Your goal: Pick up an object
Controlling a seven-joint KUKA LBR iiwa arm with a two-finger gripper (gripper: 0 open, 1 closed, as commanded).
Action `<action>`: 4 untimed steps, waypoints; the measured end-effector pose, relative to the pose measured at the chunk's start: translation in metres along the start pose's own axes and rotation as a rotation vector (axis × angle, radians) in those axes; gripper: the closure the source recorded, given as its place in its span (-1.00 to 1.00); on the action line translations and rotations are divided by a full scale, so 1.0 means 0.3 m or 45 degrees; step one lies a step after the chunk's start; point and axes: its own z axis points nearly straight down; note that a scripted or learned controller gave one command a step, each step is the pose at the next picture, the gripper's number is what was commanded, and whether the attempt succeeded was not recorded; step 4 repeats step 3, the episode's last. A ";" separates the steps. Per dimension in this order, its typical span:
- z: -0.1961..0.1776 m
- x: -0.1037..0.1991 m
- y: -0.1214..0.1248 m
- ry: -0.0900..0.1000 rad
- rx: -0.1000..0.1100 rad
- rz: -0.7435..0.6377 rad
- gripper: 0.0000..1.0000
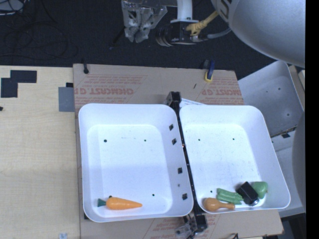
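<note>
Camera view, looking down on the bench: the gripper hangs high at the top of the frame, over the dark floor beyond the cardboard sheet, well apart from both bins; nothing sits between its fingers, and whether they are spread wide or drawn narrow I cannot tell from this angle; parked up there, it looks to be clear of the bins so the camera gets an open look at what's on offer.

Left bin: a single orange carrot lies flat along the near wall, leaf end pointing left; it's alone with free space above it, though hugging that wall could crowd one finger.

Right bin: everything is bunched in the near right corner; a green pod lies beside a black block, a second green piece is just behind the block, and a tan pear-shaped toy rests against the near wall; touching and overlapping, so a clean pinch there looks trickier.

My call: no pick under way yet; the carrot reads as the easier target.
</note>
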 end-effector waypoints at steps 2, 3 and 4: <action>0.491 -0.070 -0.001 -0.012 0.023 0.016 1.00; 0.661 -0.370 -0.002 -0.011 0.016 0.023 1.00; 0.661 -0.370 -0.002 -0.011 0.016 0.023 1.00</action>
